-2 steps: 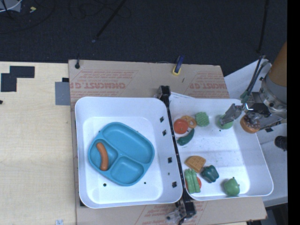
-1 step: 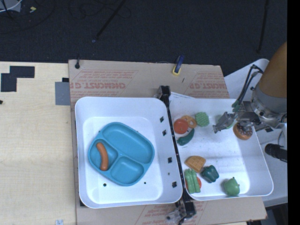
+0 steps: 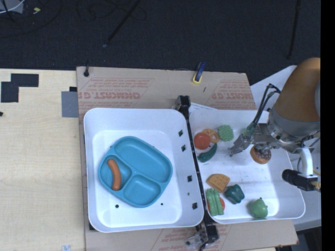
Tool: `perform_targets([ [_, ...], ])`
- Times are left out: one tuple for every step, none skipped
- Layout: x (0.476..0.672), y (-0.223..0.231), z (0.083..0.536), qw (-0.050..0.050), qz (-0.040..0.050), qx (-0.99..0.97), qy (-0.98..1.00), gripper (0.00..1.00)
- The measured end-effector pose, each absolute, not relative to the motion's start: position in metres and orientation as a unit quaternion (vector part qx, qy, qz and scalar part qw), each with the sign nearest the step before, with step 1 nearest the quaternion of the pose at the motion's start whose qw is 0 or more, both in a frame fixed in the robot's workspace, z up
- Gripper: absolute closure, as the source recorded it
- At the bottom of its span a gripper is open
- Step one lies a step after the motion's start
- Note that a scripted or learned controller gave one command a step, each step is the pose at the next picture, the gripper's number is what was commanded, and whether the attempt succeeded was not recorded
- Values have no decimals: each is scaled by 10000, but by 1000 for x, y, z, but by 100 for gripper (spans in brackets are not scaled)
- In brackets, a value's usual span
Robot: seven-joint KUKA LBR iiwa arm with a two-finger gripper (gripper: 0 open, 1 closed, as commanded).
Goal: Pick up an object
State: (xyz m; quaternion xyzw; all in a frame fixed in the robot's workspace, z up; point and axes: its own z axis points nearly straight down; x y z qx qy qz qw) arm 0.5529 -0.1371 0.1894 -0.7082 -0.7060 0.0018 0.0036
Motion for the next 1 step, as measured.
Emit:
perform_targets([
  [553,-140,126,34,20,-7070,-7072,0],
])
